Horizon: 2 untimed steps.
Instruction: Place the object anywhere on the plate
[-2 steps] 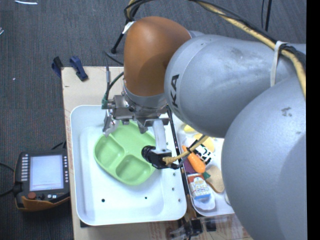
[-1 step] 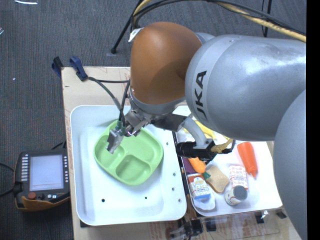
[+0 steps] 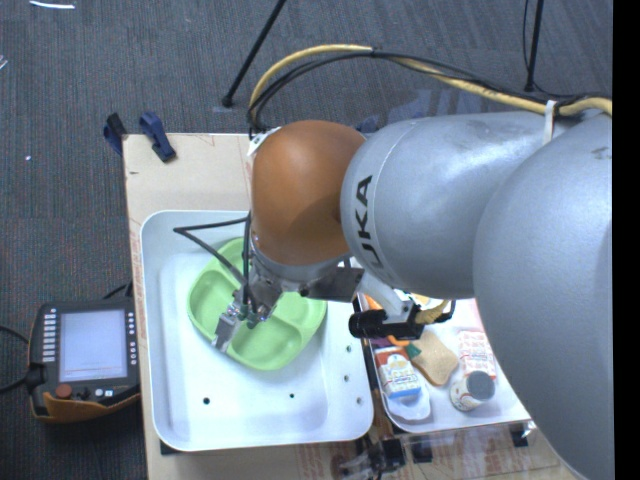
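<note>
Poised low over green plate [image 3: 290,340] in left bin [image 3: 165,388], gripper [image 3: 236,324] (grip state impossible to tell), object likely among light, stiff packs [image 3: 400,380] in right bin [image 3: 505,410], best pinched across narrow sides.
</note>
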Motion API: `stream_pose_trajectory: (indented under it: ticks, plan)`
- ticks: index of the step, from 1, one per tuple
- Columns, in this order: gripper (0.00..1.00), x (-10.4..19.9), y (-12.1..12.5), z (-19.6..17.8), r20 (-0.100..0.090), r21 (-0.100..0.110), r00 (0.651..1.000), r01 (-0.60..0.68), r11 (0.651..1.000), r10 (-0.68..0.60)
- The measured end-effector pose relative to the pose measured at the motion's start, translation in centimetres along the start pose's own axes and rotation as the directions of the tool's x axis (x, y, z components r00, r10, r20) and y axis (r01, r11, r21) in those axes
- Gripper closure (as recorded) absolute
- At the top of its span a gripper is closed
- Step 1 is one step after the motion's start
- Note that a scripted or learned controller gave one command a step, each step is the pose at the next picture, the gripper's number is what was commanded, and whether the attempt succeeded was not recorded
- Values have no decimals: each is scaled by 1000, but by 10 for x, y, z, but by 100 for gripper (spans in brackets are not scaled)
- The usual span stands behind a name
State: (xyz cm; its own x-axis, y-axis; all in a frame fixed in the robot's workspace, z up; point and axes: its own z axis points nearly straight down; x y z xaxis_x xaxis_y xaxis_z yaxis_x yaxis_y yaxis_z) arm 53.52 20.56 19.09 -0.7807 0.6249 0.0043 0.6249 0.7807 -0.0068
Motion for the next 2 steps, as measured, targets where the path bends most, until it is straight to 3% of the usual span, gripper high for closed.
stream_pose_trajectory:
  ticks: [1, 2]
  plan:
    - [100, -3, 0, -10, -1, -2, 1000, -9, 1000, 9]
    - [0, -3, 0, -10, -1, -2, 1000, -9, 1000, 9]
